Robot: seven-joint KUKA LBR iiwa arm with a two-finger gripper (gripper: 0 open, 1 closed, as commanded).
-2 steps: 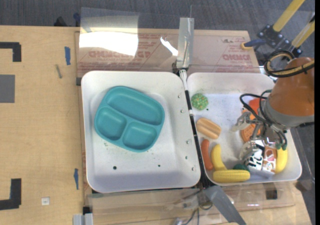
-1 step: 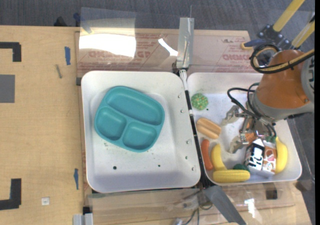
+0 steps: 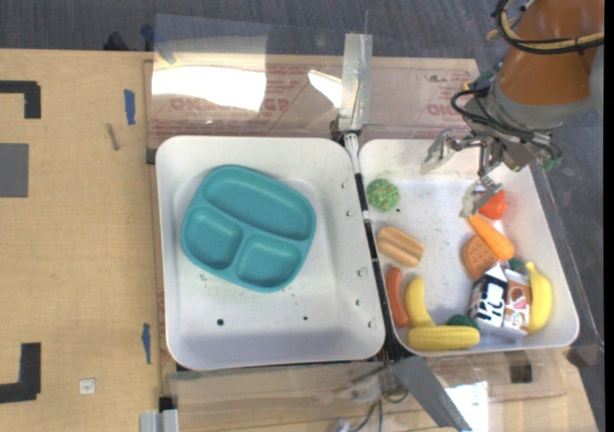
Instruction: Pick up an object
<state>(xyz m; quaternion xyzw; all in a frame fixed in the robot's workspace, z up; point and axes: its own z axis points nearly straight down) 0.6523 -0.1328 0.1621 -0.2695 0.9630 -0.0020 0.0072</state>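
1. The left shallow white bin holds one thing: a teal plastic divided plate with three compartments, sitting a bit up and left of the bin's middle.
2. The right shallow white bin is the busy one. Along its left side, top to bottom: one small green bumpy ball, one tan hot dog bun, one red sausage.
3. Next over: a yellow banana, and a yellow corn cob lying along the front wall.
4. Right half: an orange carrot with a red toy piece just above it, an orange waffle-looking cookie, a black-and-white milk carton, and a second banana against the carton's right side. So two bananas, one of everything else.
5. The two-finger gripper hangs over the right bin's back right corner, just above the red piece and the carrot. Honestly can't tell how wide it's spread, and I see nothing in its grasp.
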